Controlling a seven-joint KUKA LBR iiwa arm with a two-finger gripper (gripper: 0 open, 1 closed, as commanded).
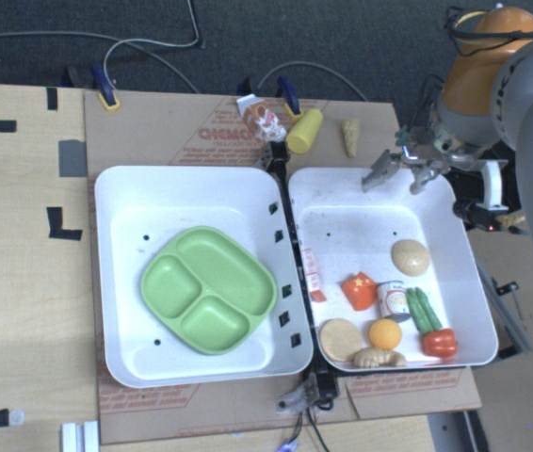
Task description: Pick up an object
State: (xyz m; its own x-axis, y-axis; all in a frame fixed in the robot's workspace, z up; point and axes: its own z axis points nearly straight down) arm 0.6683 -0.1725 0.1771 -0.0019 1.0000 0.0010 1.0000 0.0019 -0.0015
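1. Hovered over the far right corner of the right bin, gripper with its two fingers spread apart, nothing between them.
2. Below the gripper toward the near edge, well apart from it: a beige egg-shaped piece, a red pepper-like toy, a small can, green beans, an orange ball, a tan round disc, a peanut-like piece and a red tomato-like piece.
3. Clustered tightly in the near right part of that bin, several touching; the bin floor directly under the gripper bare apart from dark specks.
4. Green beans lay long and narrow, long axis running from the near right corner up toward the gripper, slightly tilted left.
5. To the gripper's left, beyond the bin rim on the cardboard: a yellow bottle-like thing, a small wrapped packet and a pale peanut-shaped piece.
6. Farther left, in the other bin, a green divided plate lay flat, turned at a slant.
7. Between the bins, a dark divider with clips.
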